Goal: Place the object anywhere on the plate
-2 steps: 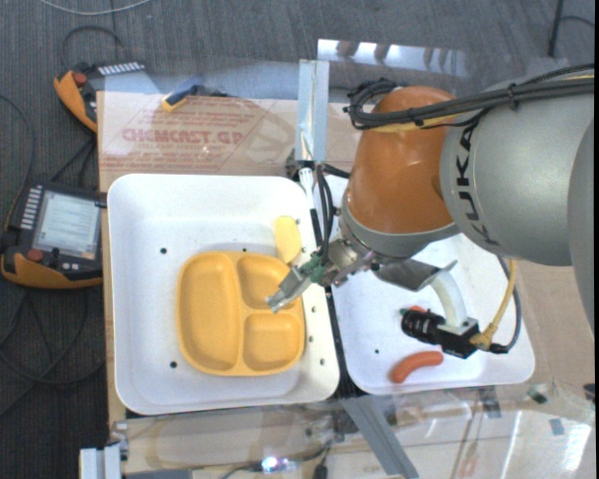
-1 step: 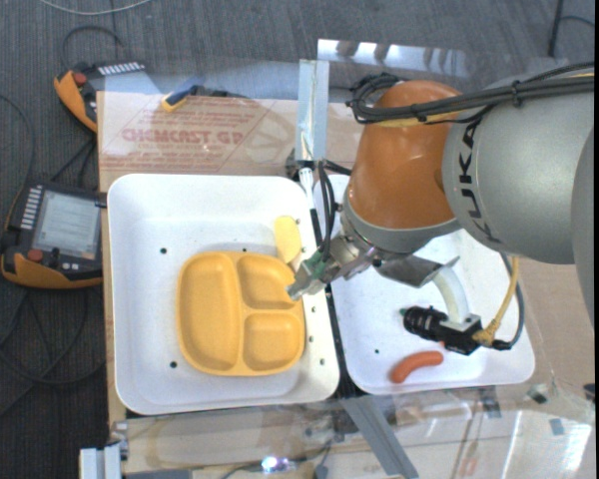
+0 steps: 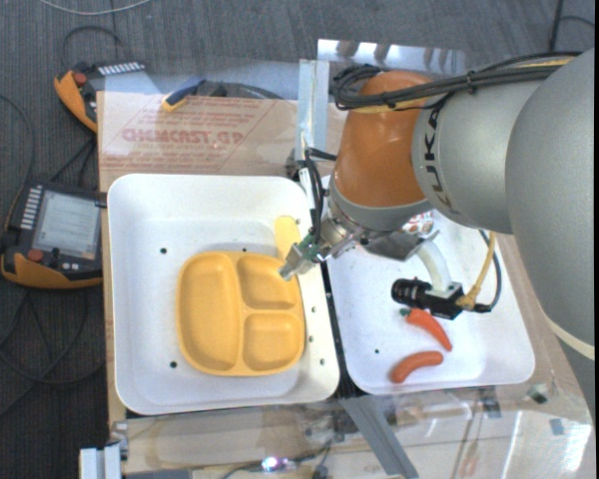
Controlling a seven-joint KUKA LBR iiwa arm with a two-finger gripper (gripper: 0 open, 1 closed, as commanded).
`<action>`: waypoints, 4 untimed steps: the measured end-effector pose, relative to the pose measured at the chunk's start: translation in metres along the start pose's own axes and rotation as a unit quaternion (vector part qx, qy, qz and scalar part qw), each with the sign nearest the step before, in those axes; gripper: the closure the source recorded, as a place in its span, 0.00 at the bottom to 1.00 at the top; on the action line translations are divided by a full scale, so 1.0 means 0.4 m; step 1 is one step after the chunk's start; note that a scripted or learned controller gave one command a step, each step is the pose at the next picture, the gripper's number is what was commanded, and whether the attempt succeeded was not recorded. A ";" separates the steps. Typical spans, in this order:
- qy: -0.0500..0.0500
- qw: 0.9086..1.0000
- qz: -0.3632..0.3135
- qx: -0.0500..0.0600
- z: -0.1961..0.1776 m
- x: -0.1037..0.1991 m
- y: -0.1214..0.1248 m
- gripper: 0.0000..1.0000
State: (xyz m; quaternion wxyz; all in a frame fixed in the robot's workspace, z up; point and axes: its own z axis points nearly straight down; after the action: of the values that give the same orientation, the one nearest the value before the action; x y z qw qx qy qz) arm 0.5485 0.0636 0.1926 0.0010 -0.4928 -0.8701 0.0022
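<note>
- The gripper (image 3: 298,259) is seen over the top right corner of the yellow plate (image 3: 242,313), in the left bin (image 3: 140,267).
- Gripper state cannot be told; fingers too small & blurred.
- A pale yellow object (image 3: 287,232) is seen just beside the gripper, above the plate's rim.
- Two orange-red objects, a carrot (image 3: 429,328) & a sausage (image 3: 416,365), are left in the right bin (image 3: 499,357).

A cardboard sheet (image 3: 195,138) lies behind the bins; a teach pendant (image 3: 52,233) sits left.
</note>
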 end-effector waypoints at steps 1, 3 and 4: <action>0.002 1.000 0.016 0.000 -0.033 0.049 -0.048 1.00; 0.003 1.000 0.018 0.003 -0.047 0.047 -0.046 1.00; 0.003 1.000 0.017 0.003 -0.047 0.048 -0.046 0.00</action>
State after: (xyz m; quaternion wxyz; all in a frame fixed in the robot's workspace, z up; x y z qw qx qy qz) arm 0.5231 0.0705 0.2116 0.0046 -0.5079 -0.8614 0.0032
